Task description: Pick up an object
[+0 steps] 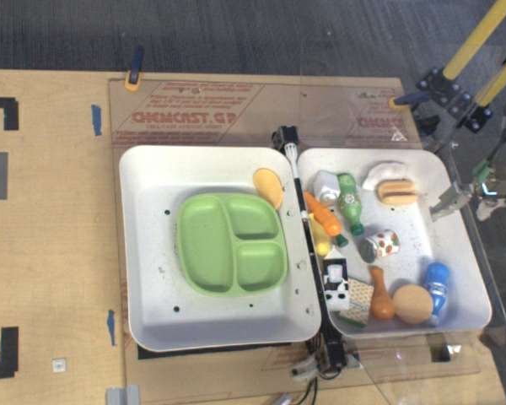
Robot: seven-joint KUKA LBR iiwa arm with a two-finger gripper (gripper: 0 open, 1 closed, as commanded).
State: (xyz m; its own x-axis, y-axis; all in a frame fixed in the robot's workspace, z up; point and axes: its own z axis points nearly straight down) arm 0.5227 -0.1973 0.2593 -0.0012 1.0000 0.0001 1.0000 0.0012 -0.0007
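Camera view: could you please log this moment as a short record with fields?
left bin: green divided tray; yellow toy at its upper right edge
right bin: crowded with toy food
right bin items: hot dog, green bottle, carrot, blue bottle, tan ball
hand: at right bin's right rim, nothing seen held
task state: no object lifted

Small toy foods, among them a carrot (pixel 325 218) and perhaps a hot dog (pixel 396 191), loose in the right bin (pixel 468 251).
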